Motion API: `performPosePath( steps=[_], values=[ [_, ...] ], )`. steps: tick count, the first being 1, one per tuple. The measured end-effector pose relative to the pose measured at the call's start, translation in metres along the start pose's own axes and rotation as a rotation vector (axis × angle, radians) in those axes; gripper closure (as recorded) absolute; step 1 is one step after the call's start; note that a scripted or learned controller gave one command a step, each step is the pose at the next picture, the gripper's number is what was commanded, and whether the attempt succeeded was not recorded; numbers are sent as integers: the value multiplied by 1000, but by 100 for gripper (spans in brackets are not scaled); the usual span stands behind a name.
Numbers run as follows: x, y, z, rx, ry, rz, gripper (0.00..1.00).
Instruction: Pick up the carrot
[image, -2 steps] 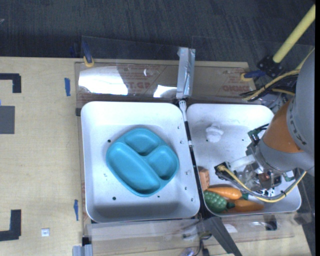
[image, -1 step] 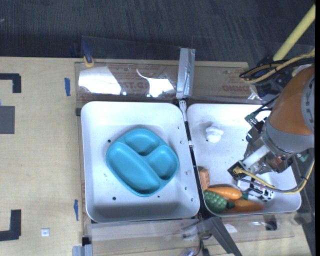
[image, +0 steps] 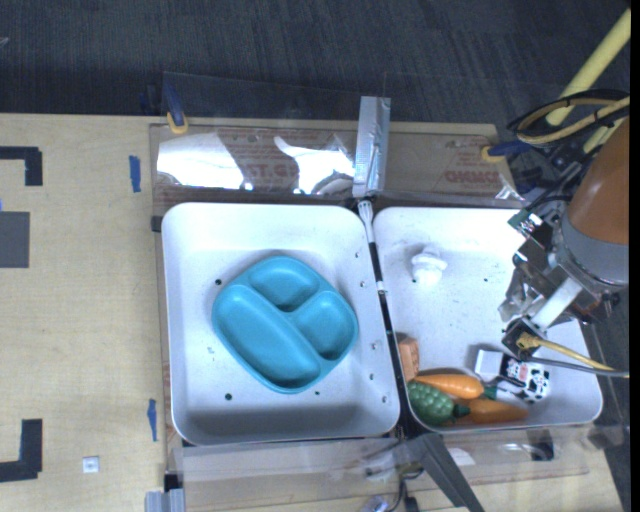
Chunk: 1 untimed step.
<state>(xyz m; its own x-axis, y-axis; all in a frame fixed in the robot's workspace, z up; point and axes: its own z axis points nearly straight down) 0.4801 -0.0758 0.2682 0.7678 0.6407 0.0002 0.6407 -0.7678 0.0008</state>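
- Two white bins sit side by side on the bench; the left bin (image: 190, 300) holds a blue divided plate (image: 285, 322), and the right bin (image: 470, 240) holds the food pieces.
- At the right bin's near edge lies the carrot (image: 495, 409), low in the corner, just beside a yellow-orange piece (image: 450, 383) and touching or nearly touching a knobbly green piece (image: 432, 402).
- Its long axis runs roughly left to right, close to parallel with the bin's near wall; which end is the tip I cannot tell, since the green piece covers the left part.
- It looks like a moulded plastic toy: probably light, stiff, smooth and a little slippery, so a pinch across its narrow width near mid-length seems the safest hold.
- Crowding is the risk: the neighbours and the bin wall leave little room for fingers on either flank.
- Above the carrot hangs the gripper (image: 527, 372), close over its right half, with the grey arm (image: 590, 250) and its orange band reaching in from the right.
- Whether the jaws are spread or closed cannot be told from this slant; nothing is seen held between them.
- A small white object (image: 428, 266) rests further back in the same bin, well apart from the carrot.
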Motion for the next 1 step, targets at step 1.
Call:
performPosePath(
  steps=[1],
  values=[
    [34, -40, 8, 6, -2, -50, 100]
  ],
)
